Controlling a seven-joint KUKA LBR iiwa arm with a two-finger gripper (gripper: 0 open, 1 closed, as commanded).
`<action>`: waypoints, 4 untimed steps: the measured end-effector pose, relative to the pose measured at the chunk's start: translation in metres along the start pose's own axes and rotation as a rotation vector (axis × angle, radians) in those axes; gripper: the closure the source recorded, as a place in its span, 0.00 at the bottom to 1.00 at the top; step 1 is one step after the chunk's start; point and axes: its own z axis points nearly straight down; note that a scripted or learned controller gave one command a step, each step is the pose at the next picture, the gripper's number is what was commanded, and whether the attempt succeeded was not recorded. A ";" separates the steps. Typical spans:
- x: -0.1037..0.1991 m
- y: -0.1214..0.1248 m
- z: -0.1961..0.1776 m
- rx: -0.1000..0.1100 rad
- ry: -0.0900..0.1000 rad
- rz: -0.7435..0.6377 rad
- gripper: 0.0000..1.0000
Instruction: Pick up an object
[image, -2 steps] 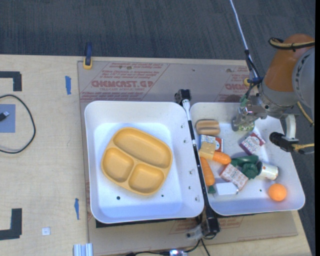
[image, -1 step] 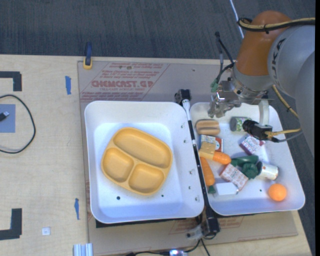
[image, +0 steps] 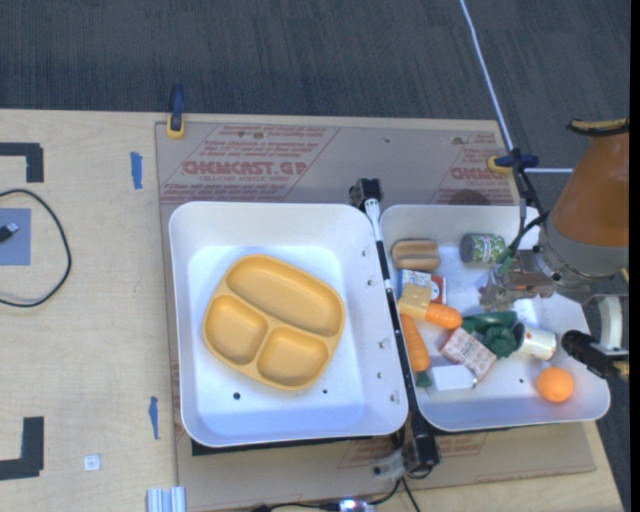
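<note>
Pale wood bench, two white bins side by side at centre frame. Left bin (image: 190, 300) holds a yellow divided plate (image: 272, 320). Right bin (image: 590, 405) holds the clutter: a hot dog (image: 415, 253), a green can (image: 483, 247), carrots (image: 441, 316), an orange ball (image: 555, 385). From the right edge the gripper (image: 515, 280) hangs low over that bin's upper middle, just above a green toy (image: 493, 331).
</note>
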 end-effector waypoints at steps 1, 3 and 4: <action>0.002 0.001 0.000 -0.002 0.001 -0.002 0.00; 0.018 -0.031 0.068 -0.013 -0.001 -0.002 1.00; 0.092 -0.060 -0.020 -0.004 0.002 -0.004 1.00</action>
